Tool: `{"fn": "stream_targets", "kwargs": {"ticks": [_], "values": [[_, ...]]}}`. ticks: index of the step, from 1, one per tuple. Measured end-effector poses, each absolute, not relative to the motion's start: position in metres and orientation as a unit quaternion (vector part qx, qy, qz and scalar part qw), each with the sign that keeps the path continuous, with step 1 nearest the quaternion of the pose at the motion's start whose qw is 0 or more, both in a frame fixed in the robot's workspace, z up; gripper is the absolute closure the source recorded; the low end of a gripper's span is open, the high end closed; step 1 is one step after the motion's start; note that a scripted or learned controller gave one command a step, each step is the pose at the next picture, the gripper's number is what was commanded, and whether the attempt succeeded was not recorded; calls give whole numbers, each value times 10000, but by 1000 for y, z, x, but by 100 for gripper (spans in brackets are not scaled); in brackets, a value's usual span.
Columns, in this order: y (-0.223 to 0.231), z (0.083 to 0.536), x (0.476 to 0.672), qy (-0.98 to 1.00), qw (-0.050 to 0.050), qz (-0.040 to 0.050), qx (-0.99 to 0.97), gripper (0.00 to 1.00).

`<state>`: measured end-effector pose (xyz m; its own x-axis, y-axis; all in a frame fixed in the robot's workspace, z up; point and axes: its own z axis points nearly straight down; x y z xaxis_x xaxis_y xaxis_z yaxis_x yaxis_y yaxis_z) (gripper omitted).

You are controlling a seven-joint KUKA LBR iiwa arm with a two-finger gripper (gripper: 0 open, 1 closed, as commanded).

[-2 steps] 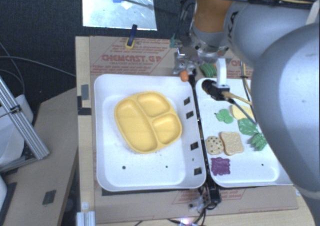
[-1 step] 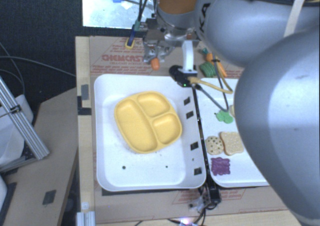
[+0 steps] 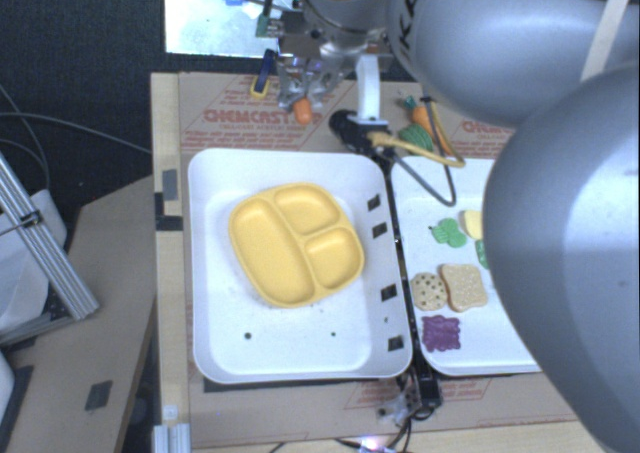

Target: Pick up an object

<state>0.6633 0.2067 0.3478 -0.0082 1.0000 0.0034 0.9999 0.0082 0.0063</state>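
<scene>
- Hand [image 3: 300, 91] seen at top centre of frame, above the bins' far edge; finger state cannot be told.
- Yellow divided tray [image 3: 296, 243] lies in left bin [image 3: 215, 341].
- Cookie [image 3: 429, 290], toast [image 3: 464, 286], purple piece [image 3: 441, 332] lie in right bin [image 3: 480, 356].

Red print on the brown cardboard sheet [image 3: 225, 113] under the bins reads "CHEMCAST" at about eleven o'clock, with a partly hidden repeat toward one o'clock. The grey arm [image 3: 480, 26] bears dark letters at twelve o'clock, of which "KA" is legible.
</scene>
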Motion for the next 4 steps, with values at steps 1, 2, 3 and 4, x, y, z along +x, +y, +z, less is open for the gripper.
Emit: {"fn": "stream_targets", "kwargs": {"ticks": [1, 2, 3, 4], "values": [[205, 356, 664, 7113, 18, 19, 7029, 100], [205, 367, 664, 7135, 31, 25, 7006, 100], [235, 368, 657, 7092, 5, 13, 7051, 100], [234, 379, 658, 7102, 20, 18, 7040, 100]]}}
